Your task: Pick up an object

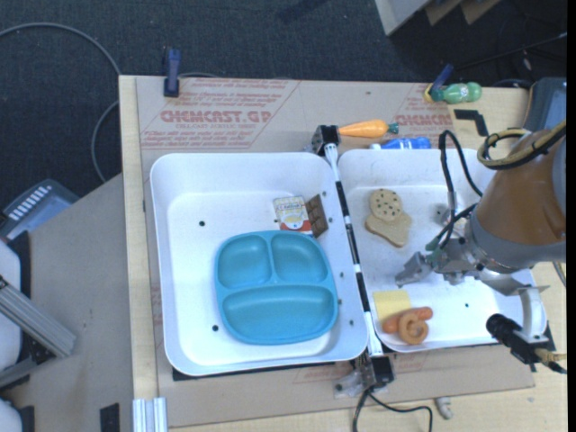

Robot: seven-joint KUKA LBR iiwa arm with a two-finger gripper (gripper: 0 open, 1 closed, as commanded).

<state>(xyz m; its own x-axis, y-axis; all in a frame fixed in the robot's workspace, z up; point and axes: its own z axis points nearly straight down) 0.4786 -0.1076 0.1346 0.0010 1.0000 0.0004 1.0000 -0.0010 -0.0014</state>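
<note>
1. Since the fingers (416,271) hang low over the right bin (423,165) with bare white floor under their tips, a close from here would most likely catch nothing; how far apart they stand I cannot tell, and nothing shows between them
2. The yellow block (390,305) and the curled orange piece (411,325) lie just below the fingers, touching each other, so a grab at one may shove or drag the other and spoil the hold
3. The cookie-shaped toy (388,217) lies above and a little left of the fingers, flat on the floor, and may slip out of a pinch
4. Left of the fingers, past the bin wall, sit a blue divided plate (274,288) and a small packet (291,212)
5. On the desk (216,115) above the fingers lie an orange carrot toy (364,130) and a green object (459,91)
</note>
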